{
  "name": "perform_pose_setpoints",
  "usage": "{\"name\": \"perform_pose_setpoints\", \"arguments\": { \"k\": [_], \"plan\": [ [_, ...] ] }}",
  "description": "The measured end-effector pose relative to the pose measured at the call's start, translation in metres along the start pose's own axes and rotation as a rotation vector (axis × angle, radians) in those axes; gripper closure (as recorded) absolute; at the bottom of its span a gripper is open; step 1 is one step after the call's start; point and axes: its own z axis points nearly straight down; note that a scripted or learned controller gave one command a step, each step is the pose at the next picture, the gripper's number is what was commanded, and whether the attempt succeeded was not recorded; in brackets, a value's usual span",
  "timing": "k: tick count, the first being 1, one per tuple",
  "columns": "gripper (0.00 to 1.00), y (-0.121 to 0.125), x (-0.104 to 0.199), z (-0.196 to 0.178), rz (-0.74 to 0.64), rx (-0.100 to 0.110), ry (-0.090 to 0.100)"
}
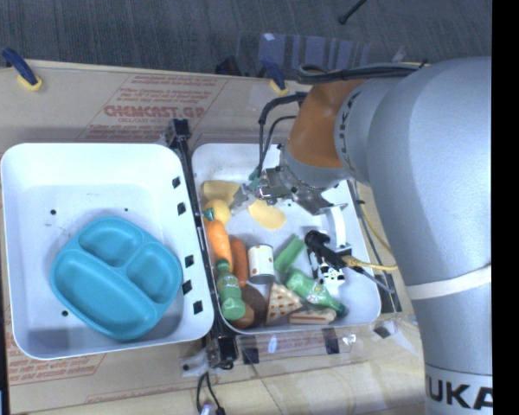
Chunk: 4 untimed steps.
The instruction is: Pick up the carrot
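Hand: over far part of right bin, grip state cannot tell | carrot: orange, tapered, smooth, against right bin's left wall, left and nearer than hand, apart | beside it: sausage, green bottle, pizza slice | left bin: blue divided plate.

We see a cardboard-covered bench bearing two white bins side by side (clipped together), the left bin touching the right bin.
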Motion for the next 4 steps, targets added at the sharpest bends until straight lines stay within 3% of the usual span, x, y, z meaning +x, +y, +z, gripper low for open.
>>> {"name": "perform_pose_setpoints", "arguments": {
  "k": [1, 2, 3, 4],
  "plan": [
    [1.0, 0.0, 0.003, -0.008, -0.009, 0.01, 0.007],
    [1.0, -0.063, 0.022, 0.012, -0.025, 0.03, 0.027],
    [1.0, -0.078, 0.054, -0.093, -0.499, 0.013, 0.029],
    [1.0, -0.112, 0.022, 0.011, -0.431, 0.018, 0.032]
  ]
}}
